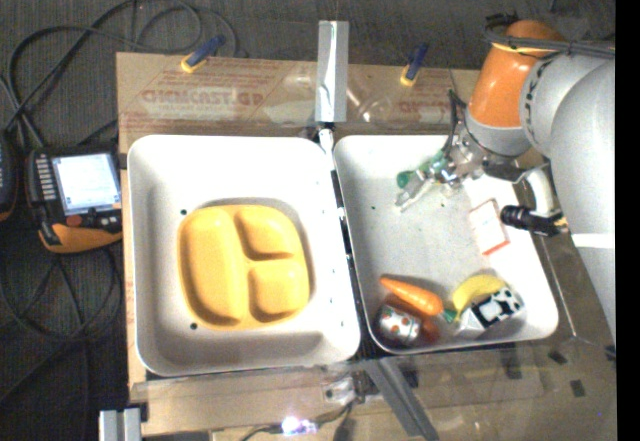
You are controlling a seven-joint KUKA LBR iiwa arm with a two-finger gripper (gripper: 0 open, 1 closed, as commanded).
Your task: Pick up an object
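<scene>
Two shallow white bins are set side by side on the bench, so that things can be lifted from one beside the other. The left bin (140, 229) holds a yellow plastic tray with three compartments (244, 262), lying flat near its middle. The right bin (360, 229) holds a loose cluster at its near edge: an orange carrot-shaped toy (411, 296), a shiny metal ball-like piece (398, 325), a yellow banana-shaped toy (473, 290) and a small black-and-white block (496, 309), all touching or nearly so. A white card with red edging (487, 226) lies apart, toward the right wall. The two-finger gripper (440, 169) hangs over the far part of the right bin, at a small green-and-clear object (414, 181); whether that object is gripped cannot be told.
</scene>
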